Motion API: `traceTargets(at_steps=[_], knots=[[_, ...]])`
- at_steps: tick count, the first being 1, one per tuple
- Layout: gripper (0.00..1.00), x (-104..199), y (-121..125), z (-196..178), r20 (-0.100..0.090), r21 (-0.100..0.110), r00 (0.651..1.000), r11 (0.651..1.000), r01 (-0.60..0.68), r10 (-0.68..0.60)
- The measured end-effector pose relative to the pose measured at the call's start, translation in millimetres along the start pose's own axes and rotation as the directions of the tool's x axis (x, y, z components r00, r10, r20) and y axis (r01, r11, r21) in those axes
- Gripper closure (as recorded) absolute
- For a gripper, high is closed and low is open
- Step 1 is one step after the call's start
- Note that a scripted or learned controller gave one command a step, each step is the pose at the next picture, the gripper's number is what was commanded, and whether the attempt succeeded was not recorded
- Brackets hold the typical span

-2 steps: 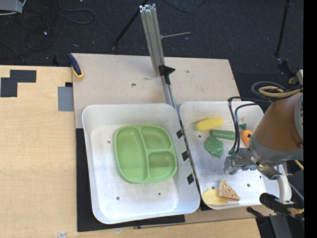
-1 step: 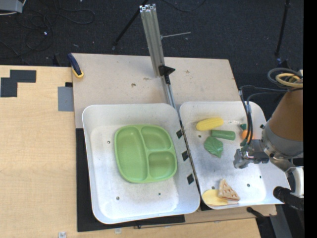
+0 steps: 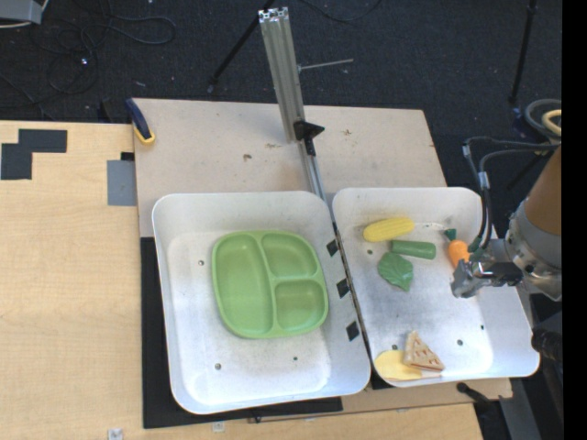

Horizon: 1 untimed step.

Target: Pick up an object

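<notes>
white bins: 2 (image 3: 183,374) (image 3: 500,360) | green divided plate: 1 (image 3: 271,283) | corn cob: 1 (image 3: 388,229) | green pieces: 2 (image 3: 412,248) (image 3: 396,270) | carrot: 1 (image 3: 456,249) | yellow slice: 1 (image 3: 393,367) | tan wedge: 1 (image 3: 422,352)

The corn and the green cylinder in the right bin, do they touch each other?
Cannot tell. In the camera view the yellow corn lies just above the green cylinder, and no plain gap or contact shows between them.

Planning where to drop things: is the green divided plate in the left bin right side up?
Right side up: the green plate lies flat in the left bin, with its three compartments facing the camera.
</notes>
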State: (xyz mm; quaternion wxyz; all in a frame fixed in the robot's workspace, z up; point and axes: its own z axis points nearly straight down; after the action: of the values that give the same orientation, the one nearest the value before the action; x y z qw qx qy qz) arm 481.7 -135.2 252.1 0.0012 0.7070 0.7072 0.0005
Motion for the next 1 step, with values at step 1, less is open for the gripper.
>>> traceTargets(at_steps=[1], knots=[[1.0,38.3,27.1,0.3,-0.002,0.003,1.0,1.0,0.004,-0.004]])
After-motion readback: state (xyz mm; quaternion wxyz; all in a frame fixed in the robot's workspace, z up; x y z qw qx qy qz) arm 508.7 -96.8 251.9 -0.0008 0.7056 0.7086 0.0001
